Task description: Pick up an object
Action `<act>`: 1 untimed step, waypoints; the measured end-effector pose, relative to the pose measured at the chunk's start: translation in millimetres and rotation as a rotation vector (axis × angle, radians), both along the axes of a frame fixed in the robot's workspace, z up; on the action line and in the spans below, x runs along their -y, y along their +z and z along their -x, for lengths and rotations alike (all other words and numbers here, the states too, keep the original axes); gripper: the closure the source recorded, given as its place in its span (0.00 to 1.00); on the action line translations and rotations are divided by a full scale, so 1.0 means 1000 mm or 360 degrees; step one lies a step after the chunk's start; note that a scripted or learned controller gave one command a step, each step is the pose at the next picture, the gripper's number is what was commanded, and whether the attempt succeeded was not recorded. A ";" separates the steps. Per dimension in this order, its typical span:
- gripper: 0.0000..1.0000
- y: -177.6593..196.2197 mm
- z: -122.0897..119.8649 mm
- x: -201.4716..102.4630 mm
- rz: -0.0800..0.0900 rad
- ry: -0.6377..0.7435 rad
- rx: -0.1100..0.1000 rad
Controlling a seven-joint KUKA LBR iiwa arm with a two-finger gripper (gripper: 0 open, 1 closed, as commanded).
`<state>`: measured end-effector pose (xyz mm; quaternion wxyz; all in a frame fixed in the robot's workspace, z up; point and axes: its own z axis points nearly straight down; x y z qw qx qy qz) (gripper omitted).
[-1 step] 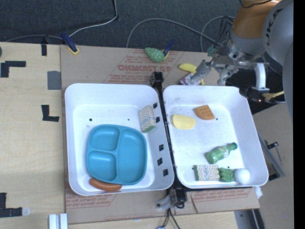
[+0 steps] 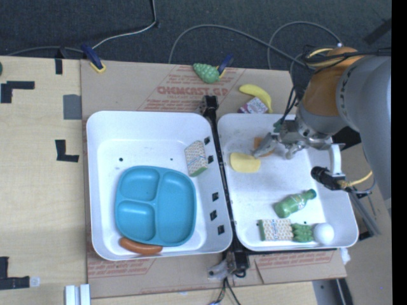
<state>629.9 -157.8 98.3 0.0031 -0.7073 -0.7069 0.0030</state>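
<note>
We see the gripper low in the right bin, at its far left part, with its fingers spread and nothing between them; the tips point left toward a yellow piece that lies just beside them, near the wall between the bins. We take this piece as the likeliest target. It looks small, rounded and smooth, so we judge it light but a little slippery, probably a plastic or foam toy that will not break; a hold across its narrow width, at the middle, seems safest, since a pinch at one end could squirt it away. Nearer in the same bin lie a green bottle, tilted on its side, a flat speckled packet, a green lump touching the packet, and a white ball in the near right corner; the ball would roll, and the packet lies too flat for an easy grip. The bin floor is bare, white and smooth, so things will slide if pushed. Around the yellow piece there is open room on the near side, while the dividing wall stands close on its left. The left bin holds a blue tray, an orange sausage at the tray's near edge, and a small block. On the surface beyond the bins lie a banana and a green toy.
</note>
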 end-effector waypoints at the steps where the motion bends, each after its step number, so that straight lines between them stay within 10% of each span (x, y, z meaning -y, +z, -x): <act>1: 0.00 -0.012 -0.039 -0.022 0.0000 0.0005 0.0017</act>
